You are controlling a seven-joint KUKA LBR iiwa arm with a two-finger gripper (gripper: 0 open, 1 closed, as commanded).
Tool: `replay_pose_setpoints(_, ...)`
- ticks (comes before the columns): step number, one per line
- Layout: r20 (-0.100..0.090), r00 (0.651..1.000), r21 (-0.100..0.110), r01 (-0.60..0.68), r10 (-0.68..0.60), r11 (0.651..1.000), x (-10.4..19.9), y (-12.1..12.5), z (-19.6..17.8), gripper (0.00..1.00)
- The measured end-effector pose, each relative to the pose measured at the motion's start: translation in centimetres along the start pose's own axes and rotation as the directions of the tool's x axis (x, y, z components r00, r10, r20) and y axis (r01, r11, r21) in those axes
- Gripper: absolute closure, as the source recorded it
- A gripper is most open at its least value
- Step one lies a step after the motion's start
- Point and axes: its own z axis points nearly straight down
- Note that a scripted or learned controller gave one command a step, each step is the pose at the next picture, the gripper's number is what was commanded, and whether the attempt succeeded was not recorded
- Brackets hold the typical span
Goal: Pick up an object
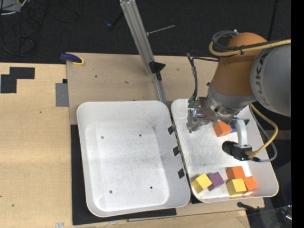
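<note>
Low over right bin (266,184), arm (237,75) bent down; jaws (194,122) state unclear.

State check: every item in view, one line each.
Tool: low over the right bin's far end, nothing seen in it.
Orange block: in the right bin, beside the tool.
Yellow block, purple block: near edge, side by side.
Three more blocks: clustered in the near right corner.
Left bin: flat on the bench.
</note>
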Motion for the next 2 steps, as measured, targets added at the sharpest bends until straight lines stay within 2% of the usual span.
replay_pose_setpoints(2,0.001,1.0,0.0,0.0,0.0,1.0,11.1,-4.0,-0.4,1.0)
